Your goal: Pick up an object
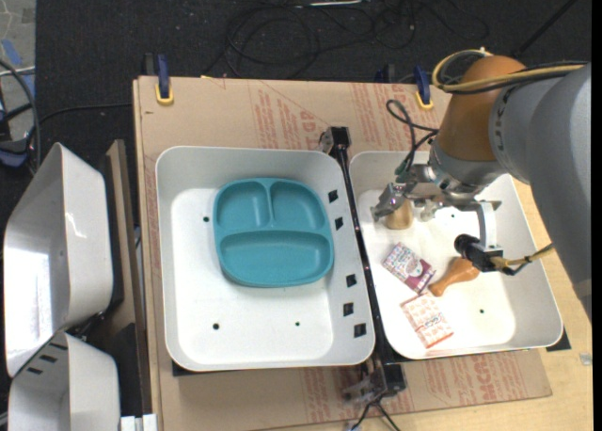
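Small tan object (400,216) sits in the right bin (527,326), right under the gripper (395,201); can't tell if the fingers are open or closed. Left bin (179,326) has a teal divided plate (273,231), all on a cardboard-covered tabletop (245,109).

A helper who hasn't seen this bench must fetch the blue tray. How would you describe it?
Look at the left bin of the two white ones. The teal divided tray lies there, far larger than the small packets in the right bin.
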Robot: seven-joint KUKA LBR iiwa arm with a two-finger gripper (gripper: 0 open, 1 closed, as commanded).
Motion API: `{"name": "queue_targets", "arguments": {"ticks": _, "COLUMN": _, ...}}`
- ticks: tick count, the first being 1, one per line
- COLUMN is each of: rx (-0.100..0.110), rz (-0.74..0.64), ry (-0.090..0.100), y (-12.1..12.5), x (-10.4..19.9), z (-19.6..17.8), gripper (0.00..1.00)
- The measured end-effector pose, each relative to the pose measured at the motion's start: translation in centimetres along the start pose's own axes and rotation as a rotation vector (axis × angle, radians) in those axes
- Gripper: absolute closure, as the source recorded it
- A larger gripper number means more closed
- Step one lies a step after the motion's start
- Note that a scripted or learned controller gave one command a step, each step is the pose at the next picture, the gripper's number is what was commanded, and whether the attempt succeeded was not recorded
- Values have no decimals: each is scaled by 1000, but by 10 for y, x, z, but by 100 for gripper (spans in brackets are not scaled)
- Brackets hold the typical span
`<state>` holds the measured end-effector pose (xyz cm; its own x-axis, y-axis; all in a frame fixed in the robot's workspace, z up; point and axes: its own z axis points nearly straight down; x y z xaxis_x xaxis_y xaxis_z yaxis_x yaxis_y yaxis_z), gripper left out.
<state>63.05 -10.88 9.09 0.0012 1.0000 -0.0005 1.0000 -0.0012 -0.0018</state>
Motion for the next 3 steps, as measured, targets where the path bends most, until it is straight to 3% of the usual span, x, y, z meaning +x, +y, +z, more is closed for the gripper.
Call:
{"name": "queue_targets", "arguments": {"ticks": 1, "rx": -3, "rz": 0, "ry": -1, "y": 1, "x": 0, "z": -12, "gripper": 100}}
{"name": "queue_targets", "arguments": {"ticks": 3, "rx": -7, "rz": -3, "ry": -1, "y": 0, "x": 1, "z": -120, "gripper": 100}}
